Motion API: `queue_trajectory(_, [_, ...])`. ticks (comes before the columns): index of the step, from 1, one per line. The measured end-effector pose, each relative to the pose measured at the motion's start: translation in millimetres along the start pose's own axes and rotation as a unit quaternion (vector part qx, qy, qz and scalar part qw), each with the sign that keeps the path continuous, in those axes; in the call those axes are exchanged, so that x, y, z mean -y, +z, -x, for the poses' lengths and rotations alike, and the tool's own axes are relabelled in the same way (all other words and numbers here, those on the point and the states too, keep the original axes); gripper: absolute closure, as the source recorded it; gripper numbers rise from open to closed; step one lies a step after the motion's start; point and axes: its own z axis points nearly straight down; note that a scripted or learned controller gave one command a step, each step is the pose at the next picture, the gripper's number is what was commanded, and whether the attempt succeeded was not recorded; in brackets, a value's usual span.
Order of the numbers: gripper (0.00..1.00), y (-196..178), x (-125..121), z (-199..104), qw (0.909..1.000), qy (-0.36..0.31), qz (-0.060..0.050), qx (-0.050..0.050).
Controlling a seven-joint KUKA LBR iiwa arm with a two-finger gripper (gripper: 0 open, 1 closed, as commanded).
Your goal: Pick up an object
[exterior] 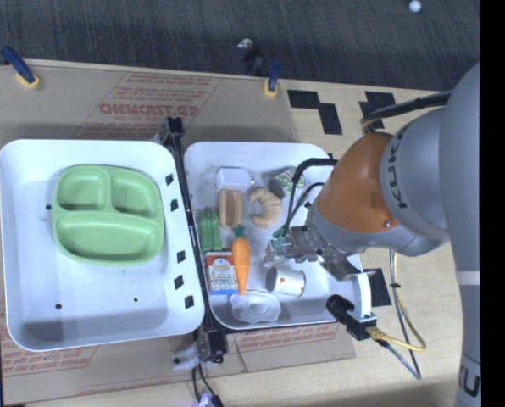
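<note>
— Orange carrot [241, 264]: where is it found?

— It is seen lying in the right bin [203, 161], just right of a red carton [221, 273], below a bread roll [230, 208]. A croissant [265, 205] and a white cup [288, 282] are placed nearby.

— And the gripper [280, 248]?

— It is lowered right of the carrot; its finger state cannot be told. A green tray [108, 213] is kept in the left bin [7, 253].

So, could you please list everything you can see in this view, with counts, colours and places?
Bins: two, white, side by side on the bench.
Divided plate: one, light green, left bin.
Carrot: one, orange, right bin, centre.
Croissant: one, tan, right bin, upper middle.
Hot dog bun: one, brown, left of the croissant.
Green vegetable: one, right bin's left edge.
Cup: one, white, lying by the gripper.
Arm: grey, orange band, over the right bin.
Gripper: fingers unclear.
</note>
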Motion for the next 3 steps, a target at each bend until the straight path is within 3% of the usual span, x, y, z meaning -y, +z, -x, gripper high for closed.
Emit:
queue_trajectory(2, [1.0, -20, -3, 0, 1.0, -0.006, 0.001, 0.002])
queue_trajectory(3, [1.0, -85, 7, 45, 1.0, 0.008, -0.002, -0.001])
